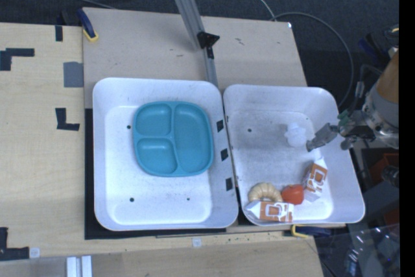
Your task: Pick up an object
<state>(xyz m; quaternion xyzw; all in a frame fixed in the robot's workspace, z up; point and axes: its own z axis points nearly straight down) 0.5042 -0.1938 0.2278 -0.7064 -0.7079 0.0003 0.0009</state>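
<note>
A camera looks down at a slant on a tabletop (162, 42) bearing two shallow white plastic bins side by side. The left bin (110, 204) holds a teal plastic plate (173, 138) with three compartments. The right bin (272, 100) holds a cluster at its near edge: a pale tan croissant-shaped pastry (264, 191), a small round red tomato-like object (293, 194), an orange-and-white carton (316, 178) and a second orange-and-white packet (275, 210) lying flat against the front wall. A small translucent white lump (296, 134) sits apart, nearer the middle.

The grey arm reaches in from the right, and its gripper (319, 138) hangs over the right bin, just beside the white lump and above the carton. Whether the jaws are apart or together cannot be told from here, and nothing is visible between them.

The step appears to be the approach, with no object lifted. The next move would call for settling over one item and descending.

The carton's long axis runs from upper right to lower left, leaning slightly; the croissant lies lengthwise left to right.
</note>
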